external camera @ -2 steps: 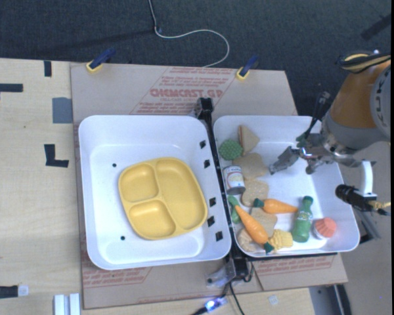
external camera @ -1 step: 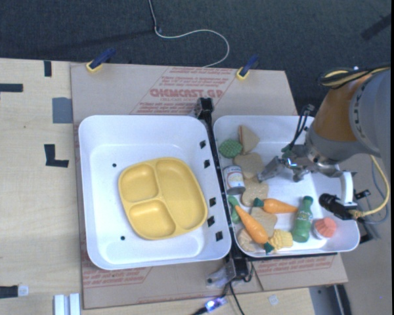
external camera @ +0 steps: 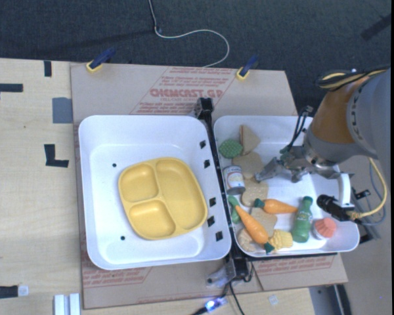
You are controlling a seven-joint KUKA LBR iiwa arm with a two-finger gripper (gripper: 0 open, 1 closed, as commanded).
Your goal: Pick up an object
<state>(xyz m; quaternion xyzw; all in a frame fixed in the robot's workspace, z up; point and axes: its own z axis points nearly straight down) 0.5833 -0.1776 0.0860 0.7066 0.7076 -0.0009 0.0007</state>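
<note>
Presently, item one: arm (external camera: 351, 120), grey with an orange band above the wrist, entering from the right and bent down over the right bin (external camera: 279, 125). Its gripper (external camera: 270, 170) sits low over the bin's middle, pointing left toward the divider between the bins; whether its fingers are spread or pressed together cannot be told from this angle, and nothing is seen between them.

Item two: right bin contents, crowded toward the left and near walls. A green waffle-textured disc (external camera: 231, 148) lies near the far left, with a tan wedge (external camera: 250, 138) just beside it. A small can (external camera: 234, 176) stands against the divider. Two toy carrots: one (external camera: 278, 207) lying across the middle, the other (external camera: 252, 225) slanting toward the near wall. A green bottle (external camera: 303, 220) lies near the right end, a pink-red round piece (external camera: 326, 228) just beside it. A yellow corn piece (external camera: 282, 240) rests at the near wall. Flat tan slices lie under the carrots.

Item three: left bin (external camera: 102, 136), holding a yellow divided plate (external camera: 161, 197) with three compartments, set near its middle.
</note>
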